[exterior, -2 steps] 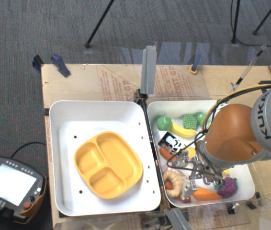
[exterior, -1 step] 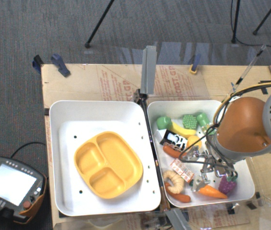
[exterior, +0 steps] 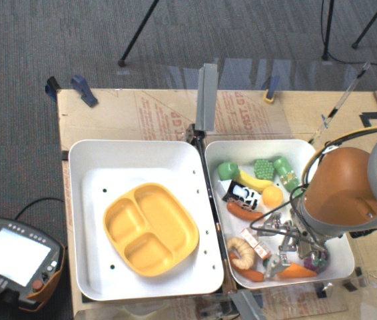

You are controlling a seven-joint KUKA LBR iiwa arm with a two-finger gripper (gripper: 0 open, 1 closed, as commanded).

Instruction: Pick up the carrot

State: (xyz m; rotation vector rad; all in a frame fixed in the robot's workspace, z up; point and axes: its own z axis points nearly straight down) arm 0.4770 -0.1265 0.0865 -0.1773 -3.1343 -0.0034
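We see the carrot point(exterior: 300, 271) just below the end effector point(exterior: 294, 251); we cannot tell how it is set.

On the counter point(exterior: 142, 112), the left bin point(exterior: 82, 179) holds a divided plate point(exterior: 150, 228), while the carrot point(exterior: 300, 271) lies in the right bin's point(exterior: 255, 145) near corner.

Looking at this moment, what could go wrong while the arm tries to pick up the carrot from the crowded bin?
1. The carrot lies flat near the right bin's front wall, so the pincer may scrape the wall or floor.
2. A purple item and a second orange piece lie close by; the pincer might catch one instead.
3. The doughnut-shaped toy sits just to the left and could be pushed aside.
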